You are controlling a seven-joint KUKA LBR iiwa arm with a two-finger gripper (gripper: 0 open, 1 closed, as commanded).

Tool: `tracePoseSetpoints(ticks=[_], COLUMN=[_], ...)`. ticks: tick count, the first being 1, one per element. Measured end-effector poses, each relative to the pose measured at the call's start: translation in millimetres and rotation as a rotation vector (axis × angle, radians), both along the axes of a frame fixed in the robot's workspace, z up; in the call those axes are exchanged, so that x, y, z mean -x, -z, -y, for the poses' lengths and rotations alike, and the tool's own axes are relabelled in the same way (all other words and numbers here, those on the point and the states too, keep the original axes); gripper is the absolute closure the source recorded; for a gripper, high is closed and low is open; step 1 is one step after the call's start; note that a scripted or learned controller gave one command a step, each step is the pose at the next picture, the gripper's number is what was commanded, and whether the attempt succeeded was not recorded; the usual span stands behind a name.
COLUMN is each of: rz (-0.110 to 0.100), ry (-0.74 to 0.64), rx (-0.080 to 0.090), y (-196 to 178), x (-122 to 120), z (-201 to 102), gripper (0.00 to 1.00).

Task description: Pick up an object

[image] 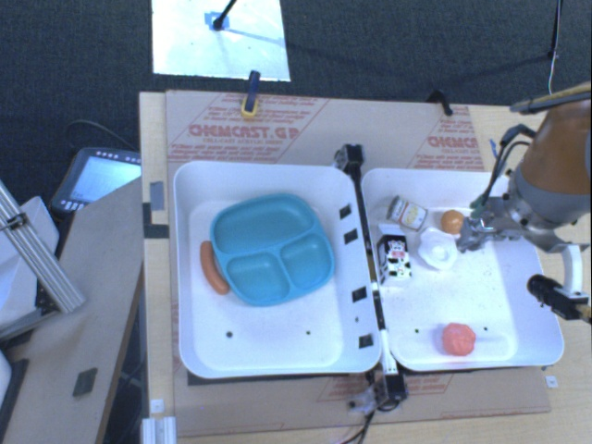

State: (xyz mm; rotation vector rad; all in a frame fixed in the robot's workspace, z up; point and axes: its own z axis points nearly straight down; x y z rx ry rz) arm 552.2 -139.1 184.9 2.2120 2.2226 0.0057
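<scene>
In the right bin (518, 336), a white cup-like object (437, 249) lies near the middle, with a small orange ball (451, 221) just behind it. A small tilted jar (407, 214) rests at the back left, and a black-and-white box (396, 258) lies beside the divider. A pink-red ball (458, 339) sits near the front wall. My gripper (472, 233) hangs low over the right bin, right next to the orange ball and the white object. Nothing can be made out held in it.
The left bin (194, 340) holds a blue divided plate (273, 248) and an orange sausage-shaped toy (214, 267) at its left side. The grey arm with its orange band (560, 160) covers the right bin's back right corner. A yellow clamp (251, 105) sits behind the bins.
</scene>
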Motion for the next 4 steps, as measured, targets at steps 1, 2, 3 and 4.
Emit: tracePoseSetpoints(ticks=[1,2,3,4], rz=[-0.002,-0.006,-0.007,-0.007], ry=[0.000,-0.004,-0.004,-0.006], rx=[0.000,-0.003,-0.004,-0.004], y=[-31,-34,-25,-27], x=[-1,18,28,42], z=[0,-58,-110,-172], gripper=[1.00,1.00,1.00,1.00])
